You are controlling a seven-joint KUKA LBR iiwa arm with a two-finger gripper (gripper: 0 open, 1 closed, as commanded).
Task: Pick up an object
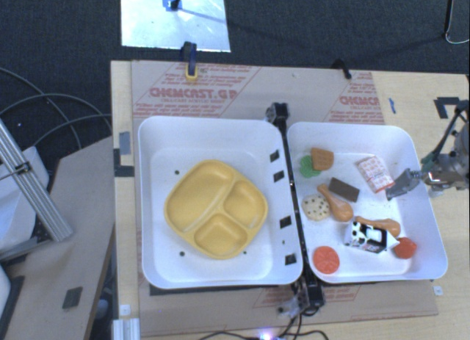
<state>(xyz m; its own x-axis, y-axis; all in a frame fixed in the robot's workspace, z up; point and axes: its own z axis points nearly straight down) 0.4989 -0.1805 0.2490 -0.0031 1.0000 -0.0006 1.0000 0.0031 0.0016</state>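
Table [242, 85]: carries two shallow white bins side by side.

Left bin [158, 136]: one yellow compartment tray [215, 208], lying flat near the centre.

Right bin [400, 139]: a loose group of small items. Toward the far side, a tan block [322, 158] beside a green piece [307, 167]; a red-and-white packet [374, 172]; a dark brown bar [343, 189]. Mid-bin, a speckled cookie [316, 207] touching an orange drumstick-shaped piece [336, 203]. Near side, a red disc [326, 259], a black-and-white carton [366, 236] with an orange elongated piece [380, 224] against it, and a small red ball [405, 248].

Gripper [404, 182]: at the right rim of the right bin, just beside the packet, nothing visibly between its parts. Whether the fingers are spread or closed cannot be told at this size.

Step in hand, as judged: approach; no item is yet picked. The packet and the brown bar lie nearest.

Next move calls for: settling on one target, centring above it, descending, and closing without snagging the neighbours.
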